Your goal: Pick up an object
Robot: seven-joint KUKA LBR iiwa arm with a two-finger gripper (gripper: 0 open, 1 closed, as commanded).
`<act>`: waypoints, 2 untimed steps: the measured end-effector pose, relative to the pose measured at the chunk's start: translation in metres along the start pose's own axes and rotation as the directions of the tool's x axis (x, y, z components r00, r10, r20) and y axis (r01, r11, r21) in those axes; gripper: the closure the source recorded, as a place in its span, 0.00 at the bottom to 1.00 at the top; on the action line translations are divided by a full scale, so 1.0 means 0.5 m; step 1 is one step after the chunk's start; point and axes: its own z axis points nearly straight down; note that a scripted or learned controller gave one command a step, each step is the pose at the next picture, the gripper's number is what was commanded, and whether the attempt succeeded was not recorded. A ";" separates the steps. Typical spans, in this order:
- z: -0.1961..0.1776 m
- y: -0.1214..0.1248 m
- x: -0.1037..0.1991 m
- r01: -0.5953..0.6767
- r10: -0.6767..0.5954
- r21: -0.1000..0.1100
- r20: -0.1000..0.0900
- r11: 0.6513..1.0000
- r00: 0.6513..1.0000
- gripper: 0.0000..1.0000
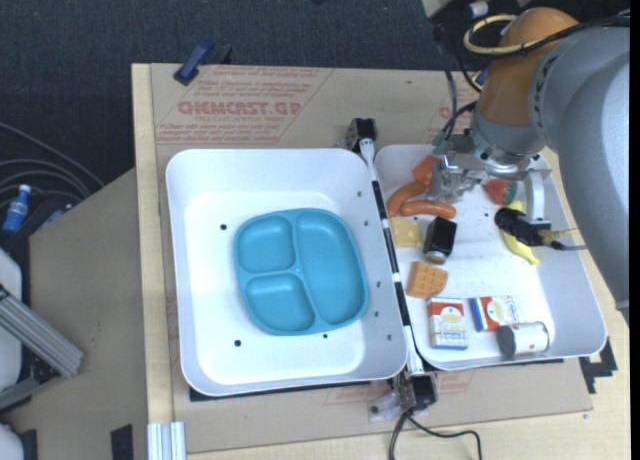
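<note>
Dark carpet floor (120, 8) from 9 to 12 o'clock. Black cables (40, 158) at 9. Brown printed board worktop (250, 98) at centre. Blue clip (193, 63) at 11.

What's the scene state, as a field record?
left bin: holds a blue divided plate
right bin: holds the small items
items: hot dog, black can, waffle, banana, small cartons
arm: reaches in from the right, over the right bin's far end
hand: low by the hot dog; grasp unclear
</note>
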 end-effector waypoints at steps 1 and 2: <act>-0.001 0.003 0.005 0.001 -0.001 -0.005 -0.004 1.000 1.000 0.00; -0.020 0.000 0.002 0.001 -0.001 0.000 0.000 1.000 1.000 1.00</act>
